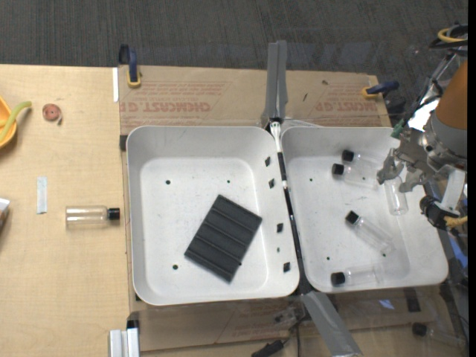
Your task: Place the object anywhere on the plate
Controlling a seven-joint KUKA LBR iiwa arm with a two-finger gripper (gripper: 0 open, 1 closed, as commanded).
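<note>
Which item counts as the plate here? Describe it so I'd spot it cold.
Start at the two white bins side by side and take the left bin. The plate is the dark, ribbed rectangular slab lying flat and askew on its floor. It is opaque and nearly black, unlike the clear black-capped vials in the right bin.

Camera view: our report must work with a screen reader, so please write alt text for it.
A dark ribbed plate lies tilted in the left white bin. The right bin holds several clear vials with black caps, and the gripper hangs over that bin's right side.
</note>
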